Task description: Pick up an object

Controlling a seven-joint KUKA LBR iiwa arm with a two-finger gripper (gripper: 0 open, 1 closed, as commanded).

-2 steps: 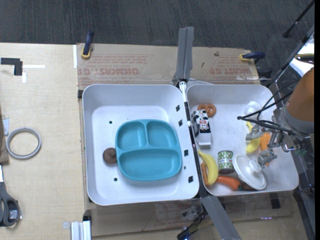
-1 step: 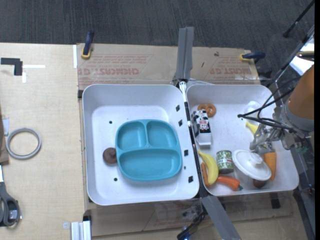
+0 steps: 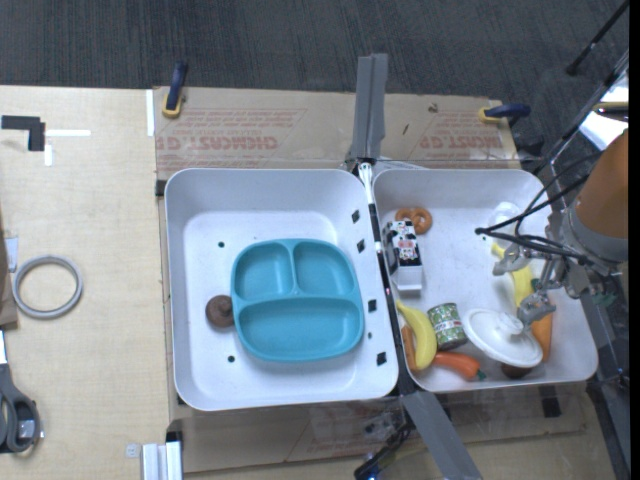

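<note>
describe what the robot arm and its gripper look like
The arm's orange band shows as a rounded orange bulk at the right edge, with a grey metal wrist section below it. Thin black cables loop from the wrist across the right white bin. The small two-finger gripper is silver-grey metal with visible bolts and brackets.

We see open white floor in the middle of the right bin (image 3: 455, 258); a banana (image 3: 420, 333), can (image 3: 446, 325), carrot (image 3: 457, 366) and white lid (image 3: 505, 336) crowd its front edge.
</note>
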